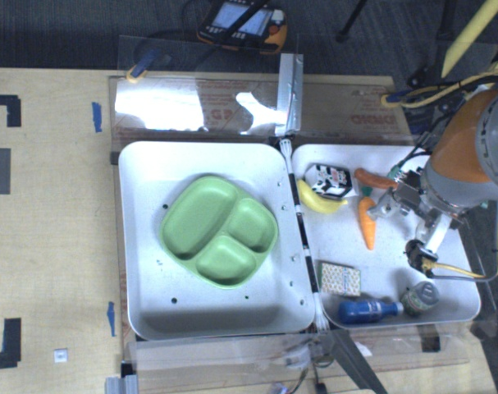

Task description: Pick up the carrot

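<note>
My gripper (390,206) hovers just right of the carrot (367,222) in the right bin (462,306).

The carrot lies apart from my tool, thick end up and tip pointing down, and I cannot tell how my gripper is set. Left of the carrot sits a yellow banana (318,199) with a black-and-white toy (329,179) against it; above the carrot lies a second orange piece (373,178). Below the carrot are a patterned card (340,279), a blue bottle (367,309) and a grey round object (420,296). Far left of the carrot, the left bin (142,220) holds a green divided plate (220,230).
</note>
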`<state>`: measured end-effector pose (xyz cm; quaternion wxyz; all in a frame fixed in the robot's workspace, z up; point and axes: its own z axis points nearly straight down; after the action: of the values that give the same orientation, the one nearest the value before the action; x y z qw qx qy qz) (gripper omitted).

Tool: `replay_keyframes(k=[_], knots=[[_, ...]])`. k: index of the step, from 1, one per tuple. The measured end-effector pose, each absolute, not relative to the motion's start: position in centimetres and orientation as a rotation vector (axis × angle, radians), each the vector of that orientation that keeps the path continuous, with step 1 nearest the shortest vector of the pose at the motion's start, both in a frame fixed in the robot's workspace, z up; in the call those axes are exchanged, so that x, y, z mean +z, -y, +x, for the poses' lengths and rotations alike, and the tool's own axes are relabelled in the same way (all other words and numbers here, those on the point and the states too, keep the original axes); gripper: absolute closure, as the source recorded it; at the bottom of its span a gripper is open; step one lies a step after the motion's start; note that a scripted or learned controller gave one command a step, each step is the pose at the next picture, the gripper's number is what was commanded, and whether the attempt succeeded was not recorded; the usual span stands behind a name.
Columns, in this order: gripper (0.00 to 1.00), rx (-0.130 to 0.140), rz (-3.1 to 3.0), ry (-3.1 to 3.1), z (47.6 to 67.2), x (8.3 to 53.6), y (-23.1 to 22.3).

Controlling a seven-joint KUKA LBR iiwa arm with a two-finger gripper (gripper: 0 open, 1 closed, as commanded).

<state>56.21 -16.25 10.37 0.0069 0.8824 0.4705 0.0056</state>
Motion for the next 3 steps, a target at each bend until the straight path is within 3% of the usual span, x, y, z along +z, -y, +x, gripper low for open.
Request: replay_keyframes(k=[1, 2, 3], knots=[[0.00, 0.033, 2.719, -1.523, 56.5, 9.9, 14.5], [0.00, -0.003, 2.664, -1.668, 60.6, 17.9, 16.0], [0.00, -0.004, 2.539, -1.857, 59.0, 12.6, 13.2]])
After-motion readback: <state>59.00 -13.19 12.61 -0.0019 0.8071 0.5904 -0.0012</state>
